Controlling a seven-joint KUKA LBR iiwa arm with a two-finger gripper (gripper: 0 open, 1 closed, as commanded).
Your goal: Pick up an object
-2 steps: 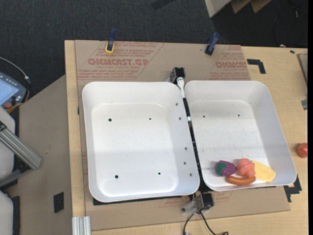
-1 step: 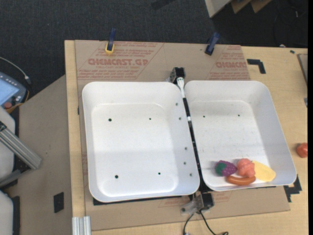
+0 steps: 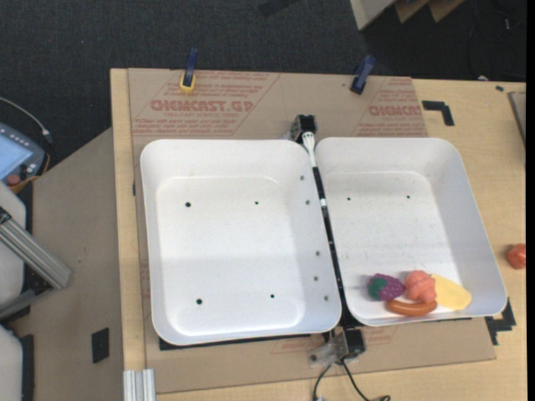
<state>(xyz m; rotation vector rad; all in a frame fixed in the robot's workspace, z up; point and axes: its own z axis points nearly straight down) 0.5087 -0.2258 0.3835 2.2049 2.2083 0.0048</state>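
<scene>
Faintly, "CHEMCAST GP" on brown board (image 3: 209,98) w/ bins.

robotics lab bench, two white bins (image 3: 226,161) clamped on a cardboard-covered board (image 3: 251,98), dark carpet (image 3: 125,15)

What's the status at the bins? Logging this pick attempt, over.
Toys clustered in right bin, near corner: purple piece, pink piece, yellow piece, orange sausage. All touching, crowded pick. Small orange item on bench outside bin.
</scene>
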